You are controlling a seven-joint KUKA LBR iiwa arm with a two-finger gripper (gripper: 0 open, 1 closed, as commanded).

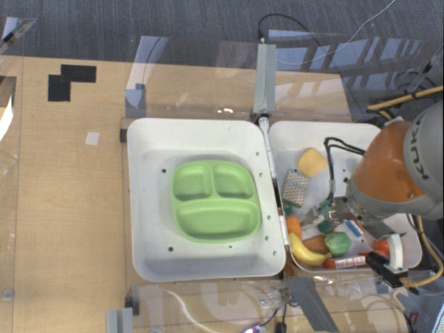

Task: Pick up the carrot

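Nearest the camera, along the near edge of the right bin [347,132], a banana [306,251] curves on the bin floor, with a red marker-like tube [347,261] lying just to its right. Both white bins sit side by side on a pale wooden table [62,207], with dark grey carpet [173,9] beyond the far edge and a metal post [263,78] rising at the seam between the bins. The left bin [149,186] carries a green divided plate [214,201] in its middle.

Now the carrot [294,226]: a small orange stub, low in the right bin against its left wall, touching the banana's far end and partly tucked under clutter. Just right of it sit a green round fruit [338,244] and an orange-brown piece [315,242].

The pincer [331,215] is down among that clutter, just right of the carrot; whether its fingers are spread or pressed together, I cannot tell. The arm [399,168] covers the bin's right half.

Farther back, a yellow lump [312,161] and a speckled grey sponge [294,189] lie near the dividing wall. The carrot is hemmed in, wall on the left, banana on the near side.
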